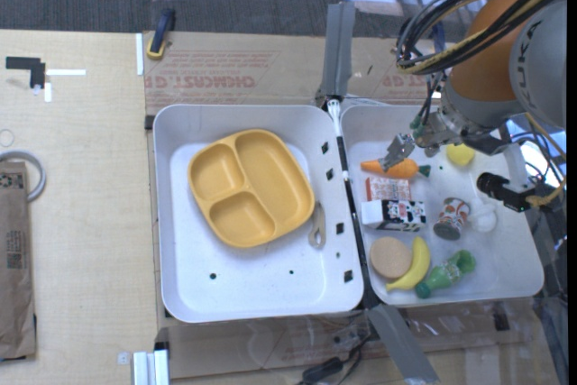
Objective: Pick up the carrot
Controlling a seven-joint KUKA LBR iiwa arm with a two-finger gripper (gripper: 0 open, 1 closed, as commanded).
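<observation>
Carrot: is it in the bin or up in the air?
In the bin. The carrot lies flat on the floor of the right bin, with the claw right at it.

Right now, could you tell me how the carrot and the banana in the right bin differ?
The carrot is orange and straight; the banana is yellow and curved. The carrot lies at the gripper, the banana near the bin's front edge beside a round cookie. Both are toy foods.

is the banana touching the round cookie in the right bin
Touching. In the camera view the banana curves along the right side of the cookie, and their edges meet with no white bin floor visible between them.
</observation>
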